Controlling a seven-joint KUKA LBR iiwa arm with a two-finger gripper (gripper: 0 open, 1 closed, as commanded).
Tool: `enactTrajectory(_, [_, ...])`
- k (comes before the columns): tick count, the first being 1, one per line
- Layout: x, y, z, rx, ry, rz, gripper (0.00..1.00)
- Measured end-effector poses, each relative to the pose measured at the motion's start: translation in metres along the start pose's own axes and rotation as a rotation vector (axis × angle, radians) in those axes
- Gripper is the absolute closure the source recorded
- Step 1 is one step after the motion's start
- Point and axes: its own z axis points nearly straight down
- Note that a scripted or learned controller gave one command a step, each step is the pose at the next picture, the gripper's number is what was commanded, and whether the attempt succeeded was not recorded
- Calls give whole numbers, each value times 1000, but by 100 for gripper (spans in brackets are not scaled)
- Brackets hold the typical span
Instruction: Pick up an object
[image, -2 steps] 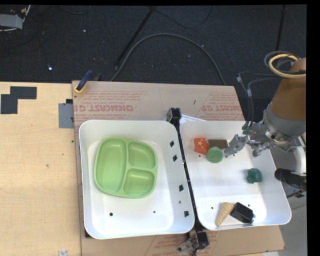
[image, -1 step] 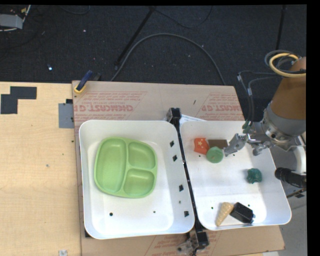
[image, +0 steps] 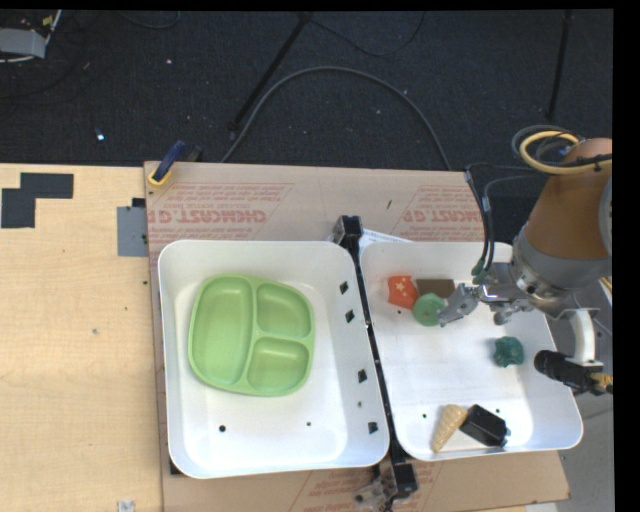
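At the near edge of the right bin (image: 560, 435) a tan cone-shaped piece (image: 449, 427) is seen lying on its side, tip toward the far end, with a black block (image: 484, 426) just beside it on the right, the two almost touching. Farther in, near the right wall of the same bin, a small teal lump (image: 508, 351) is noted, apart from the rest. Toward the far left of that bin a red-orange piece (image: 402, 291) lies next to a dark brown block (image: 434, 288), and a green ball (image: 428, 310) sits just in front of both. The gripper (image: 479, 307) is reached in from the right, low over the bin floor; its two fingers are spread apart, and nothing is seen between them. One finger (image: 455, 306) is just beside the green ball on its right; contact cannot be confirmed. The other finger (image: 506, 313) is directed toward the teal lump but is apart from it. The grey arm (image: 560, 250) is seen over the bin's right wall. In the left bin (image: 185, 430) a green divided plate (image: 252, 334) with three compartments is recorded, lying flat near the middle. Both bins rest on a cardboard sheet (image: 260, 205).
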Motion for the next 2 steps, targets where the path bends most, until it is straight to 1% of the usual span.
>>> enactTrajectory(1, [7,1,45,0,0,0,0])
enactTrajectory(2, [7,0,98,1,0,0,0])
